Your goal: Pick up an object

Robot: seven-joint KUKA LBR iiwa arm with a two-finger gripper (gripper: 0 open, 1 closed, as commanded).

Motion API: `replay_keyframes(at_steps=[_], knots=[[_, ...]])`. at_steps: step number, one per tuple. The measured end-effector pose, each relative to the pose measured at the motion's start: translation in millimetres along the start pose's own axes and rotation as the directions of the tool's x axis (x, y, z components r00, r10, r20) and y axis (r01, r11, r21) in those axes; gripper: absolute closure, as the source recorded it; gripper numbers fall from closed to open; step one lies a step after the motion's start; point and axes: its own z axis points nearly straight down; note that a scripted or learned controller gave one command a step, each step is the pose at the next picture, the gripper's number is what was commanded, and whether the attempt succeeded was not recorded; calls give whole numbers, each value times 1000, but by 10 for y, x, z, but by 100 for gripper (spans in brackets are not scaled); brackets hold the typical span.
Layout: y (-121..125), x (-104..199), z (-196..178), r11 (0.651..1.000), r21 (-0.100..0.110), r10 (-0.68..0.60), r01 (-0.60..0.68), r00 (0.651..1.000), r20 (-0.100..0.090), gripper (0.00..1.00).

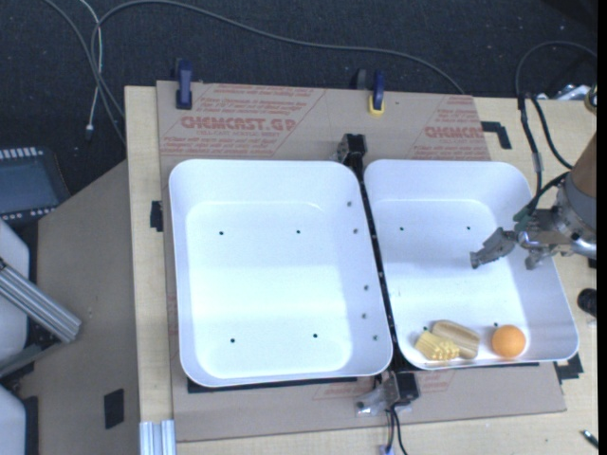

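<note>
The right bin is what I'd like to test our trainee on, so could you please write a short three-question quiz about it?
1. True or false: the orange ball lies in the right bin.
2. Which thing lies nearest the ball? A) the tan roll B) the blue clamp C) the yellow clamp
3. Fill in: the yellow corn cob lies by the bin's ____ edge in the picture.

Key: 1 true; 2 A; 3 bottom. The tool hangs above the three things, towards the bin's right side.
</note>
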Motion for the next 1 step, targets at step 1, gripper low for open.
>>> replay_keyframes(at_steps=[1], knots=[[3, 0, -106, 1000, -1, 0, 0, 1000, 0, 100]])
